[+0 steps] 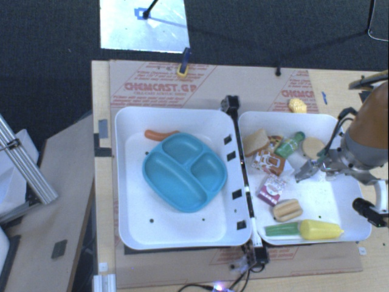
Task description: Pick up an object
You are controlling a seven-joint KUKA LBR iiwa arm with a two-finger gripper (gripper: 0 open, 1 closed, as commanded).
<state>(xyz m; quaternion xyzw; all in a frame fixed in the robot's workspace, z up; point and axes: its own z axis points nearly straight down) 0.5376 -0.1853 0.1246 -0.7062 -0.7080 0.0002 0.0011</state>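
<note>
The right bin (349,221) holds several toy foods: a bread slice (255,142), a green bottle (290,145), a round tan biscuit (313,146), a red-and-white packet (265,162), a pink packet (271,190), a hot dog bun (287,210), a green stick (281,229) and a yellow corn cob (320,229). My gripper (307,171) hangs low over the bin's middle right, just right of the green bottle and below the biscuit. I see nothing held in it.
The left bin (130,224) carries a blue divided plate (184,171) and an orange sausage (160,135) at its back. A small yellow toy (297,105) lies on the bench behind the right bin. A yellow-and-blue clip (183,66) sits at the bench's back edge.
</note>
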